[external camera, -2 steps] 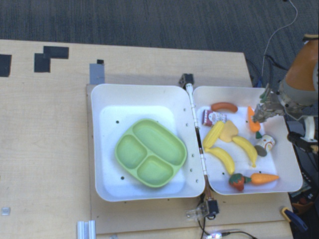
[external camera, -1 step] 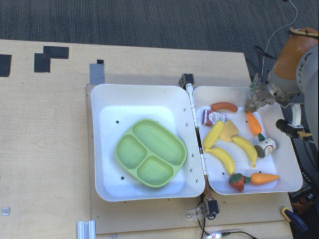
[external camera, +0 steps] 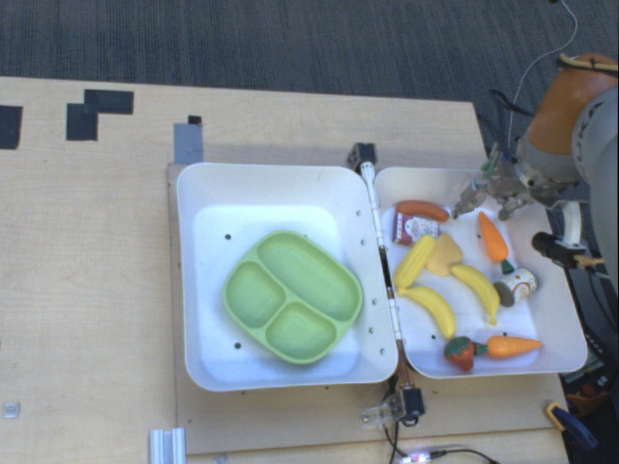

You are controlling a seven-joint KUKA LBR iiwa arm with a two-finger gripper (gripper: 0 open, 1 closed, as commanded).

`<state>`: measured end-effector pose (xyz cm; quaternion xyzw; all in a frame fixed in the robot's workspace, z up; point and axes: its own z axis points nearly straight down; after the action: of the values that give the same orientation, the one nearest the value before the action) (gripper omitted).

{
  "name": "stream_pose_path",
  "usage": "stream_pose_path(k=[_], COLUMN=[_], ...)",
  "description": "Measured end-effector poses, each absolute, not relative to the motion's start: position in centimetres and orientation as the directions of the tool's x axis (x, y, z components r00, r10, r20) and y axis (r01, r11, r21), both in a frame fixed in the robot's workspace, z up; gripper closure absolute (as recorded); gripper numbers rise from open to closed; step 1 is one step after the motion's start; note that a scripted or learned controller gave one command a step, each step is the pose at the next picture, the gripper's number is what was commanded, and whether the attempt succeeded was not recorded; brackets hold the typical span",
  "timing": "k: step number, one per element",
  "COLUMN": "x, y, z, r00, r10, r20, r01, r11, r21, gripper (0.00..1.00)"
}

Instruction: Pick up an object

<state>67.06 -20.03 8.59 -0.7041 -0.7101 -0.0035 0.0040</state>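
End effector (external camera: 491, 197) over the right bin (external camera: 566, 336) — wooden bench (external camera: 87, 288), grey carpet (external camera: 290, 27).

The arm (external camera: 580, 124) is a thick, rounded body of pale grey casing with a smooth finish. A broad orange band (external camera: 571, 100) wraps it above the wrist, glossy, with a light rim along its top edge. Below the band the grey narrows into a darker metallic wrist. The pincer (external camera: 491, 193) at the wrist's end is small, grey and angular, built of thin metal parts. A slim dark cable (external camera: 542, 56) curves up from beside the band, and a black fitting (external camera: 556, 249) sits under the grey casing.
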Motion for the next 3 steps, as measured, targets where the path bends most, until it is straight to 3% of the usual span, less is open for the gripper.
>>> stream_pose_path(k=[1, 2, 3], x=[67.2, 67.2, 62.4], y=[-20.2, -20.1, -17.2], z=[9.8, 9.8, 8.6], r00=[-0.013, -0.015, -0.003], r10=[1.0, 1.0, 1.0], r20=[0.0, 0.003, 0.0], r01=[1.0, 1.0, 1.0], r11=[0.013, 0.015, 0.003], r21=[0.01, 0.009, 0.004], gripper=[1.0, 0.0, 0.0])
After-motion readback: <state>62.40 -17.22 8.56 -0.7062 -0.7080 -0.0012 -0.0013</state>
